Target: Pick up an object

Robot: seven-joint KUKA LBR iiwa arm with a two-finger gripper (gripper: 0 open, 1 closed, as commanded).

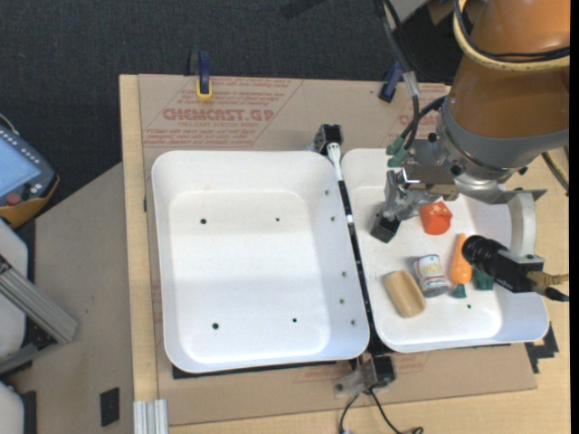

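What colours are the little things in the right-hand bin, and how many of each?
Orange things: 2
Tan roll: 1
Silver tin: 1
Green piece: 1
Black block: 1
Total: 6

Desk [226, 107]: flat brown sheet with red printed lettering along the far side. A blue clamp [204, 72] with a yellow tip grips the far edge; a second blue clamp [391, 83] sits further right on that edge. Two shallow white bins lie directly on it, side by side and touching: left bin [161, 208], right bin [452, 322]. A black clip [327, 137] sits at the far end of their seam, another [378, 370] at the near end.
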